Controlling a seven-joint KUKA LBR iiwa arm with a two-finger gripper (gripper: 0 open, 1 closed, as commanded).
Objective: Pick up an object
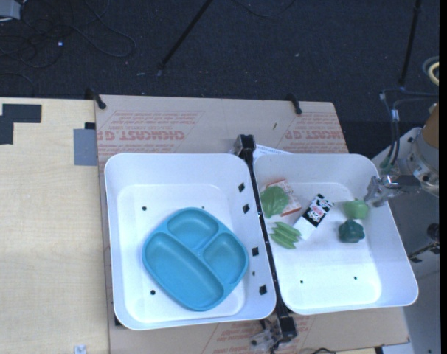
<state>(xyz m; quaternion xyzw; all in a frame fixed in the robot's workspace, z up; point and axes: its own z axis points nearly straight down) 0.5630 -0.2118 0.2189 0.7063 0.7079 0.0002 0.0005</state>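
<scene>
The right bin (334, 290) holds several small objects. A leafy green piece (274, 198) lies near the bin's left wall, with a green pod-like piece (285, 234) just below it. Beside them a small black-and-white carton (317, 211) lies tilted. Toward the right wall sit a light green lump (355, 209) and a dark teal lump (351, 231). My gripper (377, 189) hangs over the right rim of this bin, just up and right of the light green lump, and nothing shows in its grasp.
The left bin (127, 175) carries a blue divided plate (195, 257). A black divider (254, 220) runs between the two bins. Both bins rest on a cardboard sheet (172, 124) on the pale wooden bench. Cables lie on the dark floor behind.
</scene>
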